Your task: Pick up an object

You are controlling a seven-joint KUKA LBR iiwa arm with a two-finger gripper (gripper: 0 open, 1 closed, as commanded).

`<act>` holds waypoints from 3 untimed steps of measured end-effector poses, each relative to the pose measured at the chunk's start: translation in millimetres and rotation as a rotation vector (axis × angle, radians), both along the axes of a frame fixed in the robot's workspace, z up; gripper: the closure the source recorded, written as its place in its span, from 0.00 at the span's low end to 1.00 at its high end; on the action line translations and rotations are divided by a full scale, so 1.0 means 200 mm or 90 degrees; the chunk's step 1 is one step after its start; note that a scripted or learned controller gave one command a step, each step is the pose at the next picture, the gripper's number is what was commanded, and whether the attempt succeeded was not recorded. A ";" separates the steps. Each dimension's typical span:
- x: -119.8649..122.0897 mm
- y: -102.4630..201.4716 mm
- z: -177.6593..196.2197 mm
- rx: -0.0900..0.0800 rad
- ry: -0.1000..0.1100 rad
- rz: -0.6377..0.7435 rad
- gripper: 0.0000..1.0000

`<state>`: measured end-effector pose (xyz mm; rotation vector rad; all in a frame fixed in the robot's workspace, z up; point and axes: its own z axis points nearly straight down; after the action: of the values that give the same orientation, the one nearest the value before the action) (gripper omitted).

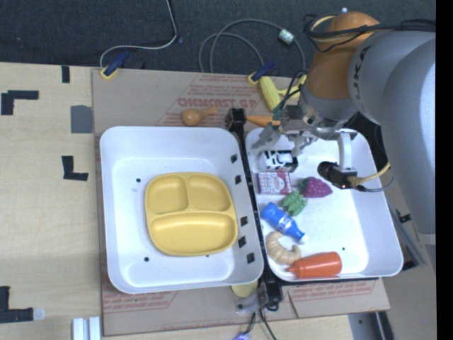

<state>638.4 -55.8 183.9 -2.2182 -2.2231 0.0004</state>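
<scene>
— Hand [283,142] first: where does it sit?

— Low over the far end of the right bin [368,250], under the orange band of the arm [396,69]. Whether it is spread or pressed together I cannot tell; dark parts and cables blur it.

— Anything caught in it?

— Nothing that can be made out. A small black and white carton [277,160] lies just under it, and contact is unclear.

— And outward from the carton?

— Just on the near side of the carton lies a pink packet [274,183]. Beyond that packet to the right are purple grapes [317,187], with a green toy vegetable [294,204] close by. Nearer still from the carton come a blue bottle [282,220], then a tan croissant [282,248], then a red-orange bottle [315,264] lying on its side at the bin's near wall.

— To the carton's left?

— The left bin [120,190], holding a yellow divided plate [190,213].

— Past the carton, off the bins?

— On the counter [42,190], a yellow banana [270,93] and a small tan wooden spoon [195,115] lie on brown cardboard beyond the bins' far edge.
</scene>
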 end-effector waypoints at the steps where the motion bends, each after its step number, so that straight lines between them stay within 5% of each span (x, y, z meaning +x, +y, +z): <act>1: -0.11 -0.18 -0.44 -0.001 -0.002 -0.001 0.00; 2: 0.02 -0.21 -0.49 0.002 0.009 0.000 0.00; 3: -0.14 -0.25 -0.49 -0.002 -0.003 -0.001 0.00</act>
<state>610.7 -106.3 86.5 -2.2235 -2.2253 -0.0027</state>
